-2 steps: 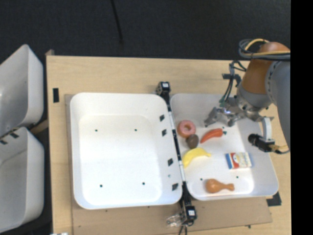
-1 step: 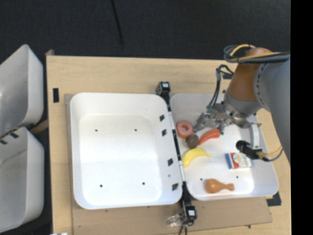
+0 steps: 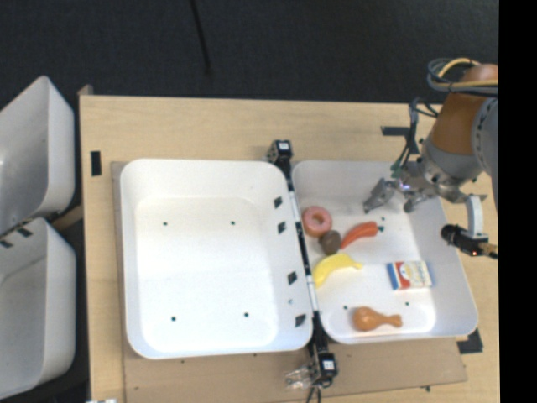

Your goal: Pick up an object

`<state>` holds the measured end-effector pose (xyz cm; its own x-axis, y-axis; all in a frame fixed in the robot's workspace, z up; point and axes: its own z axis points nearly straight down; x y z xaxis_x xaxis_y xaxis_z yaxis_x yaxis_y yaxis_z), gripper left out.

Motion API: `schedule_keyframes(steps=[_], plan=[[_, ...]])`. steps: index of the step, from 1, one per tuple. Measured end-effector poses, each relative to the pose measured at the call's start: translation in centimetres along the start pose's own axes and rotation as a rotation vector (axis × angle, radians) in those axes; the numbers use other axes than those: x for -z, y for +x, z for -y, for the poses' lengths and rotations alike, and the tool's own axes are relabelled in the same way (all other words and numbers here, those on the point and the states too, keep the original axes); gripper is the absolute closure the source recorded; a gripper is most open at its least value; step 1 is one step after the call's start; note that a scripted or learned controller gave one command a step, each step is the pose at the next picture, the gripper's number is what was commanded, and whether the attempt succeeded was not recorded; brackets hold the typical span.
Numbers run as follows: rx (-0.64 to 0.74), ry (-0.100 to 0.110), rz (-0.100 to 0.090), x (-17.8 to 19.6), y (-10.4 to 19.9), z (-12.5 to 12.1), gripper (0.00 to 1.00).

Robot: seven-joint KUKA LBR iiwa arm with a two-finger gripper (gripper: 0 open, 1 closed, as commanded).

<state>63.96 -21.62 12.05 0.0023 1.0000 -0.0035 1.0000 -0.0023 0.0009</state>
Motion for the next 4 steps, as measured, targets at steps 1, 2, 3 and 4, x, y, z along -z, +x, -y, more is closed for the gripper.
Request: schedule_keyframes(steps=[1,2,3,4], plan=[[0.002,0.002,-0.002,4.5,-0.5,2.3,0.00],[0.009,0.005,-0.007,5.6,7.9,4.8,0.00],[0.001,0.010,-0.003,-1.0,7.2,4.4,0.00],[0.001,0.004,-0.003,-2.4,3.6,2.2,0.00]])
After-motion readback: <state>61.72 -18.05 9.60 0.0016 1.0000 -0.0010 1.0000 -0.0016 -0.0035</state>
